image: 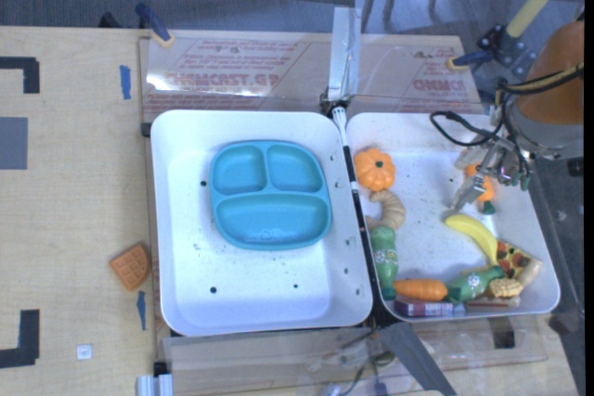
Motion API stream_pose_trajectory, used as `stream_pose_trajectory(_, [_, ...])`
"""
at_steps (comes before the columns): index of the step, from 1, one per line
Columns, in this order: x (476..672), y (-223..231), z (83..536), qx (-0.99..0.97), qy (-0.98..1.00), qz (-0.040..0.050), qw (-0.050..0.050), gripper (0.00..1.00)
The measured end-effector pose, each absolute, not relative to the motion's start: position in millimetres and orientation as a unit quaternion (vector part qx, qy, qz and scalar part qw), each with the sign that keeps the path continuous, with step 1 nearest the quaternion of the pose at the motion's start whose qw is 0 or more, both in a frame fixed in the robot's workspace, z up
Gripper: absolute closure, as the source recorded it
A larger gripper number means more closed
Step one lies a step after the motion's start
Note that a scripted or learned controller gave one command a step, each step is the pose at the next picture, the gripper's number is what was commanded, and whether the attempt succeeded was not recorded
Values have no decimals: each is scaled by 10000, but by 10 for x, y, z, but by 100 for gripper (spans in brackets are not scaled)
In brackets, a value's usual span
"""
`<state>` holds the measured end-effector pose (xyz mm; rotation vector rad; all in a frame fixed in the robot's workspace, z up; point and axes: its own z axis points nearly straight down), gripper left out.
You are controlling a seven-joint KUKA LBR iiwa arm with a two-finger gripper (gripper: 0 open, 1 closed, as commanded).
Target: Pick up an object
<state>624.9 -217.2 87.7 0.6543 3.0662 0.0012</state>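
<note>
My gripper hangs over the right part of the right bin, below the arm's orange band. A small orange toy with a green tip sits right at the gripper, partly hidden by it; I cannot make out whether it is held. Just below lies a yellow banana. An orange pumpkin rests at the bin's left wall, a beige curved piece under it. Along the front lie a green vegetable, an orange carrot and a pizza slice.
The left bin holds a blue divided plate. A waffle-like brown toy lies on the bench left of the bins. Black cables trail from the wrist over the right bin's back corner. A clear divider stands behind the bins.
</note>
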Motion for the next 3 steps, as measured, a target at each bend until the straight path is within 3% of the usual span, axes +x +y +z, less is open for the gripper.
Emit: stream_pose_trajectory(3, [6001, -2213, 882, 2467, 9691, 8, 39, 0])
